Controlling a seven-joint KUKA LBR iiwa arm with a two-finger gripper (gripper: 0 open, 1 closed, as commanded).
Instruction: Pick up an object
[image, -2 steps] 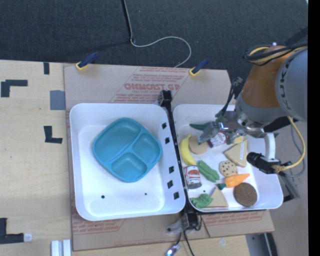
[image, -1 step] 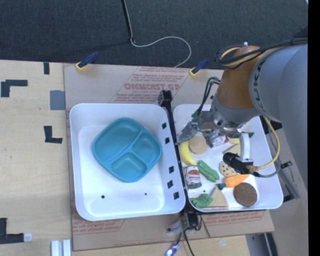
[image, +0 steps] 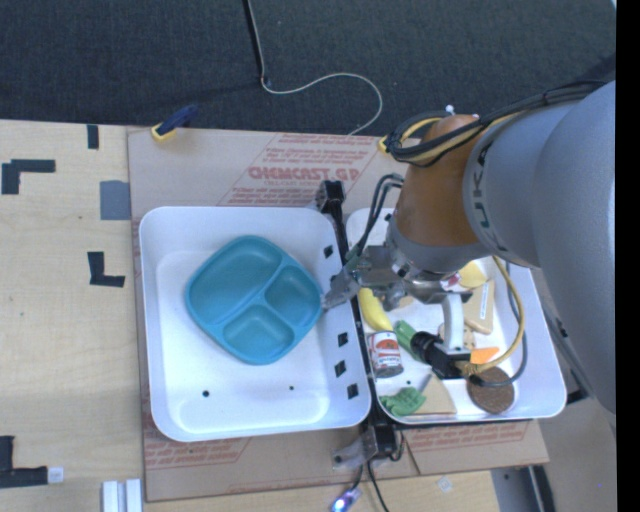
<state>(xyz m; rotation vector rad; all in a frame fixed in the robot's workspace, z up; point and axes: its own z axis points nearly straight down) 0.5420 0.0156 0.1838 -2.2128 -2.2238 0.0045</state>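
— While the arm (image: 450, 200) reaches in from the right, where is its gripper (image: 385, 285)?
— Low over the right bin's (image: 545, 385) left edge, just above the banana (image: 374, 310); whether it is open or closed, I cannot tell.
— And the other objects?
— A small can (image: 386, 354) lies just near of the banana. A blue divided plate (image: 255, 298) sits in the left bin (image: 165, 330).
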